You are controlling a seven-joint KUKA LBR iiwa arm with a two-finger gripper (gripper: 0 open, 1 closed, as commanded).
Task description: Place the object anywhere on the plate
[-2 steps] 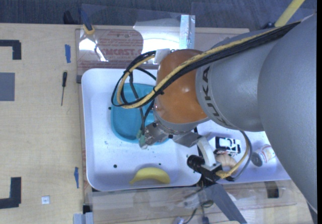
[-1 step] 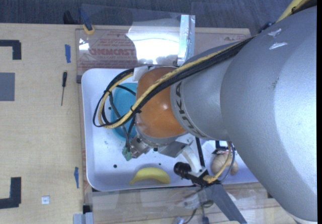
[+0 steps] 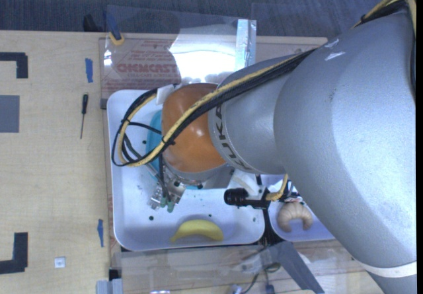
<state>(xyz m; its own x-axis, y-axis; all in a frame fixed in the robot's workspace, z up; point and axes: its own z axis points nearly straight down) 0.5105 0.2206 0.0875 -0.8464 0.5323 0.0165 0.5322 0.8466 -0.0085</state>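
Tool hangs low in the left bin, above the banana; its opening cannot be told.

Bright, even overhead light, strong white glare on the clear plastic sheet, soft sheen across the arm, slightly soft focus throughout

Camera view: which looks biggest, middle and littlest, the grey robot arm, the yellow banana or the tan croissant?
1. Grey robot arm, though it is nearest the camera.
2. Yellow banana.
3. Tan croissant, partly hidden by the arm.
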